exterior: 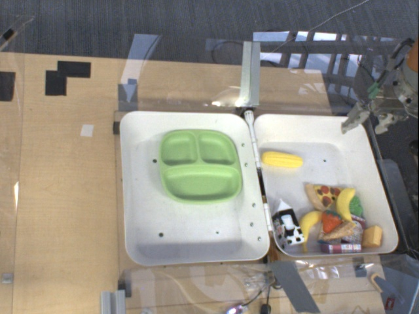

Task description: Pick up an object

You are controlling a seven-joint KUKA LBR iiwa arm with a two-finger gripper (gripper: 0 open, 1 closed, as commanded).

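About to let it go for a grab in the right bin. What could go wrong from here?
1. The toys in the near right corner of the right bin, like the pizza slice and banana, touch and overlap, so a grab may slip or lift two.
2. The corn cob lies alone but may roll.

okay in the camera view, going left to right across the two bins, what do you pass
Green divided plate in the left bin → yellow corn cob in the right bin → pizza slice → gripper at the far right corner.
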